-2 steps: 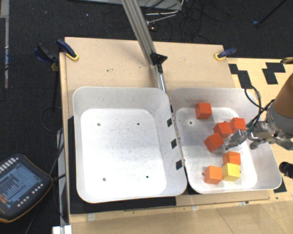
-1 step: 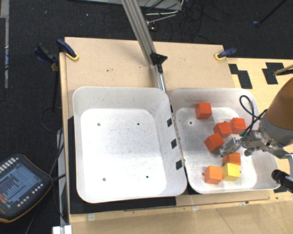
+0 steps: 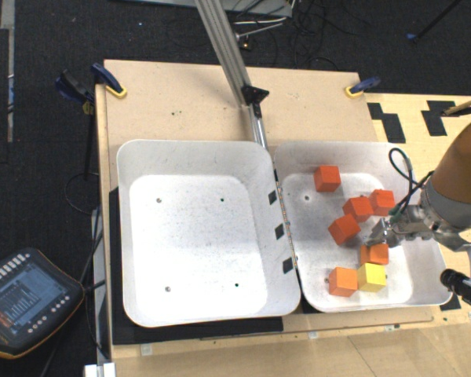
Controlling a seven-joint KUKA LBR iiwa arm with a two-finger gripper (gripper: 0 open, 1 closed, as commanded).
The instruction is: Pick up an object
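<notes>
1. Reaching into the right bin (image 3: 424,293), the claw (image 3: 382,234) sits low among the orange cubes, just above one orange cube (image 3: 374,254) beside the yellow cube (image 3: 372,277).
2. Whether the claw is wide or narrow, I cannot tell.
3. Judging by this, the grasp step is in hand; next calls for closing squarely on that cube, then lifting straight.

Open left bin, crowded right bin

The left bin (image 3: 196,234) offers a bare floor throughout. In the right bin (image 3: 298,210), orange cubes (image 3: 359,207) and a yellow cube (image 3: 373,276) cluster from centre toward 5 o'clock, close together; the hand (image 3: 383,232) sits among them, leaving free floor mainly along the 9 o'clock wall.
</notes>
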